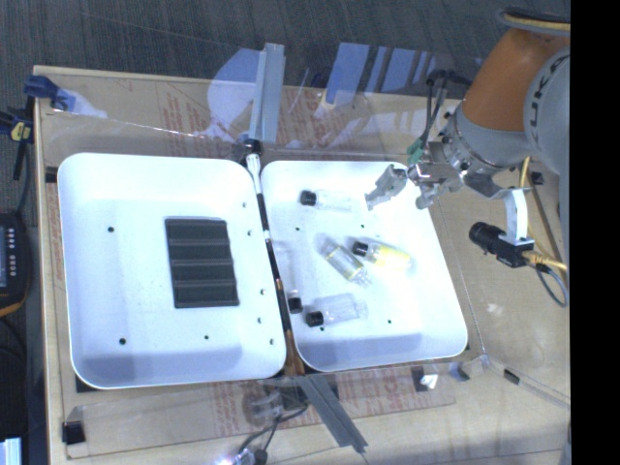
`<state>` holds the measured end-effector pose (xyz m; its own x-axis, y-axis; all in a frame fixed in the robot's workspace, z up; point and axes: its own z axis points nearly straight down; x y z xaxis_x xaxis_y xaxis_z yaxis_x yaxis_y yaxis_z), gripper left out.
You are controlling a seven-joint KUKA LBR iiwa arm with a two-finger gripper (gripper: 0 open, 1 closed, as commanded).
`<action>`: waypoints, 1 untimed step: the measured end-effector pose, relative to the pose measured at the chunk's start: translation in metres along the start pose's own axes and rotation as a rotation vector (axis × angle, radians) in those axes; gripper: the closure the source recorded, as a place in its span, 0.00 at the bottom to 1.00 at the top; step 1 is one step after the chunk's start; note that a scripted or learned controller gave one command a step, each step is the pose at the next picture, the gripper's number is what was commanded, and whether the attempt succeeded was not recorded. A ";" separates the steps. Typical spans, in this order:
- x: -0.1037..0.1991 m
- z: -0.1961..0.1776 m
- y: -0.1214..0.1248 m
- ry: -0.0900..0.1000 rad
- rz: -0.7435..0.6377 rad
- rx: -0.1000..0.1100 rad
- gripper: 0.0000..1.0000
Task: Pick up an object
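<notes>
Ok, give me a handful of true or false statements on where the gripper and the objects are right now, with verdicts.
1. The gripper hangs over the right bin. True.
2. The dark ridged block lies in the right bin. False: it lies in the left bin.
3. The gripper's fingers are spread with nothing between them. True.
4. The yellow-tinted vial is in the left bin. False: right bin.
5. Several clear vials lie in the right bin. True.

Pincer (406, 188) hangs over right bin (441, 332) upper right, fingers spread, nothing between them. Clear bottles (346, 259) lie below. Left bin (87, 356) holds black ribbed block (201, 262).
</notes>
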<state>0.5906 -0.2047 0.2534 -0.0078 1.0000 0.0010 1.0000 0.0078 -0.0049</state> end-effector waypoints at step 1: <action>-0.004 0.138 -0.037 0.000 -0.019 0.001 0.00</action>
<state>0.5527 -0.2088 0.1154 -0.0263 0.9997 0.0014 0.9996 0.0263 -0.0061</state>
